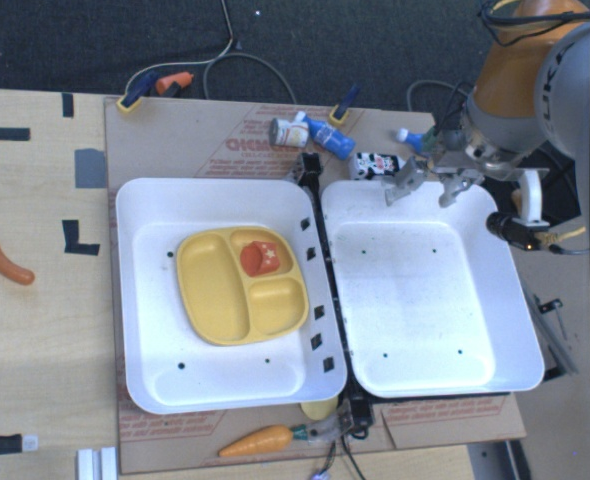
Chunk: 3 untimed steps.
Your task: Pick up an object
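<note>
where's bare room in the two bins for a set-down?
Right bin: floor bare wall to wall; the tool hangs over its far rim. Left bin: the yellow tray with the red piece takes the middle, leaving strips along the near and left walls.

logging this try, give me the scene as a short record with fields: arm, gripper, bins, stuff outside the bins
arm: reaches in from the right, over the right bin's far edge
gripper: fingers spread, nothing between them
left bin: yellow plate with a tomato in a compartment
right bin: white
outside bins: sausage at left, carrot in front, bottles behind
</note>
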Each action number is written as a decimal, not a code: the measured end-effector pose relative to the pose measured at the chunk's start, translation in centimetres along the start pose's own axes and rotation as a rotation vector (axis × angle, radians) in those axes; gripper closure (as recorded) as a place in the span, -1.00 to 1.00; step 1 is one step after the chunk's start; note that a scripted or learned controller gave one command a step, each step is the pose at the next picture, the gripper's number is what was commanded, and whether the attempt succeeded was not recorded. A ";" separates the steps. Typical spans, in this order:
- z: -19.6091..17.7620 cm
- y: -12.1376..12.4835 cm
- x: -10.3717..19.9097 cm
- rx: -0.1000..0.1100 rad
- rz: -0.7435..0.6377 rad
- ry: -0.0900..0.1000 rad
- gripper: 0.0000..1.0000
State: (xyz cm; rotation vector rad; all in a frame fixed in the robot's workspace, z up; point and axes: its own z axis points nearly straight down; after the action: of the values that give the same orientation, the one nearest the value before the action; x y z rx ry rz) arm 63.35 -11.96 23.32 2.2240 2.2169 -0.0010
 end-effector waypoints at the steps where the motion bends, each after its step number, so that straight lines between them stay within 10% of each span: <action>1: 5.2 -6.7 6.3 0.010 -0.006 0.004 -1.00; 2: 4.9 -15.5 13.6 0.009 -0.009 0.004 -1.00; 3: 0.2 -15.0 4.4 -0.003 0.004 -0.002 -1.00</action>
State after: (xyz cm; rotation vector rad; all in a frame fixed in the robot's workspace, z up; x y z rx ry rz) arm 48.39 -7.55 23.07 2.2258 2.2099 0.0001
